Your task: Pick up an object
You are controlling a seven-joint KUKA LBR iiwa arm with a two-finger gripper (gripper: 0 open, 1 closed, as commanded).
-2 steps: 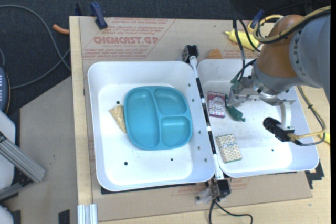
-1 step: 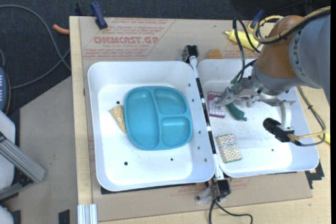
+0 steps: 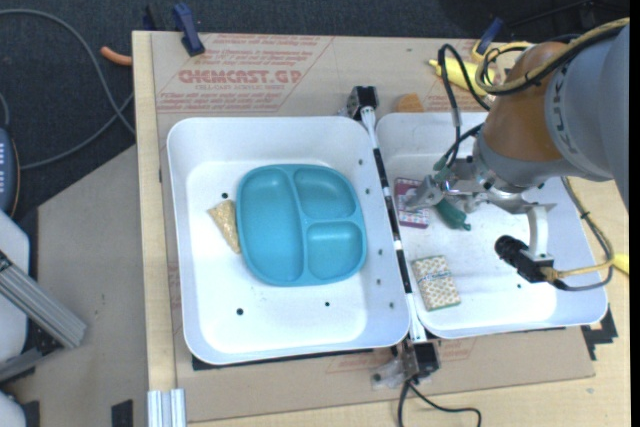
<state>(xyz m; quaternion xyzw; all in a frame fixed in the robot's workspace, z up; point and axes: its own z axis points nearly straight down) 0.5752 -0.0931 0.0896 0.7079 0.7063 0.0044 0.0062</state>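
Observation:
My gripper (image 3: 446, 198) hangs low in the right bin (image 3: 570, 310), near its left wall. A small green thing (image 3: 456, 214) lies right at its tip, partly covered by it. Just to the left a pink and maroon packet (image 3: 409, 201) lies against the bin's wall. A square speckled beige pad (image 3: 436, 282) sits toward the front left corner of this bin. The arm (image 3: 560, 110) covers the bin's back right part.
The left bin (image 3: 200, 305) holds a blue divided plate (image 3: 300, 223) with a tan speckled piece (image 3: 225, 223) tucked at its left edge. A black clamp strip (image 3: 385, 205) runs between the bins. Yellow cables (image 3: 470, 70) trail behind the right bin.

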